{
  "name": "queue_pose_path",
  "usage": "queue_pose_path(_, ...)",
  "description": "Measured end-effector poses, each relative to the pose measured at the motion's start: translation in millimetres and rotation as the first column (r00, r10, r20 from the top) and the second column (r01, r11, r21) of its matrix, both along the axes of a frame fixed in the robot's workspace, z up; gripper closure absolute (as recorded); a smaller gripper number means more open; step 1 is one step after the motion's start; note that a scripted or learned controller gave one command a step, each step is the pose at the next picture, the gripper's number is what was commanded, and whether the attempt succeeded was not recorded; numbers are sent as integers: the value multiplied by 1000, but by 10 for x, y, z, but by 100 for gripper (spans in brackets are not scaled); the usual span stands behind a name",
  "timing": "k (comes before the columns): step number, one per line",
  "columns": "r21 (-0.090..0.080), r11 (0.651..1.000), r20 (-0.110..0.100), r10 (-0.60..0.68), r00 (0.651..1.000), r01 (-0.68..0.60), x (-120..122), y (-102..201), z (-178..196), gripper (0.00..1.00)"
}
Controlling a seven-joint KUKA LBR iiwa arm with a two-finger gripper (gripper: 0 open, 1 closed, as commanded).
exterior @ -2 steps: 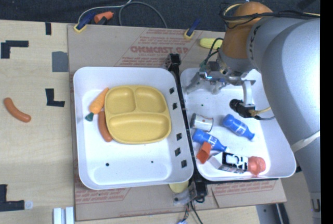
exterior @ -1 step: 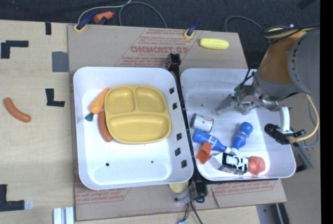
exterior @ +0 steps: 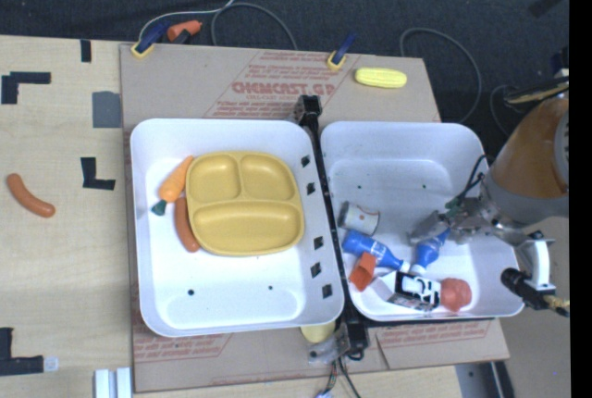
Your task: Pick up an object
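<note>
- White plastic bins are sitting side by side on the bench (exterior: 55, 109); the left bin (exterior: 222, 304) is holding a yellow divided plate (exterior: 245, 202), with a toy carrot (exterior: 172, 183) and a toy sausage (exterior: 185, 225) lying against the plate's left edge.
- The right bin (exterior: 407, 146) is holding a small white cup (exterior: 359, 218), a blue bottle (exterior: 373, 249), an orange piece (exterior: 363, 273), a black-and-white item (exterior: 416, 288) and a red ball (exterior: 455, 294), all crowding near its front wall.
- The grey arm is reaching in from the right, and the gripper (exterior: 433, 234) is hanging low over the right bin with a small blue object (exterior: 427, 253) right at its tip.
- How wide the fingers are standing, and whether they are gripping that blue object, cannot be told.
- A yellow toy (exterior: 380, 78) is lying on the cardboard behind the bins, and another sausage (exterior: 30, 195) is lying far left on the bench.
</note>
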State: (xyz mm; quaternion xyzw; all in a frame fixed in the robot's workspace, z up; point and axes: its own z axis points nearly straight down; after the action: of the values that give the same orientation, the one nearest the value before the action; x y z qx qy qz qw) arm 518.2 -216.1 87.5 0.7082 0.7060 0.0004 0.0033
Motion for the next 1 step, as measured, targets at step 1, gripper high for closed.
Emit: queue_pose_path(1,-1,1000,3,4,1000,-4,-231,441,-3,0)
